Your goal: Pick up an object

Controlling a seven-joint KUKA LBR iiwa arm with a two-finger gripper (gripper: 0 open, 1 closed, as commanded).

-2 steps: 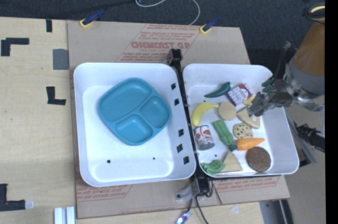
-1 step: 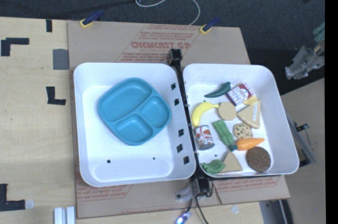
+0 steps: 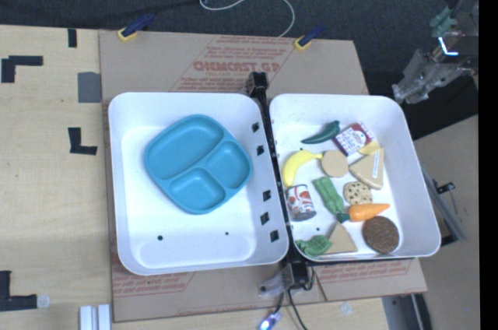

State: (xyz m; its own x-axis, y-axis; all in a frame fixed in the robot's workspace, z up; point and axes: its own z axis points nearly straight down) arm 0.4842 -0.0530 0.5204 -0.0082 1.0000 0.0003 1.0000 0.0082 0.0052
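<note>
The right bin (image 3: pixel 411 157) holds several toy foods: a yellow banana (image 3: pixel 299 163), a green chili pepper (image 3: pixel 320 134), a red packet (image 3: pixel 350 139), a cheese wedge (image 3: pixel 373 166), a chocolate-chip cookie (image 3: pixel 357 192), an orange carrot (image 3: pixel 368 212), a brown round patty (image 3: pixel 380 234), a small can (image 3: pixel 300 201) and a green pickle (image 3: pixel 328 194). My gripper (image 3: pixel 416 83) hangs outside the bin, up beyond its far right corner, well apart from every item.
In the left bin (image 3: pixel 128 188) lies a blue divided plate (image 3: pixel 198 163). Both bins rest on a cardboard sheet (image 3: pixel 226 60). Between the bins runs a black clip strip (image 3: pixel 268 165). A white cable (image 3: pixel 241 3) loops behind the bins.
</note>
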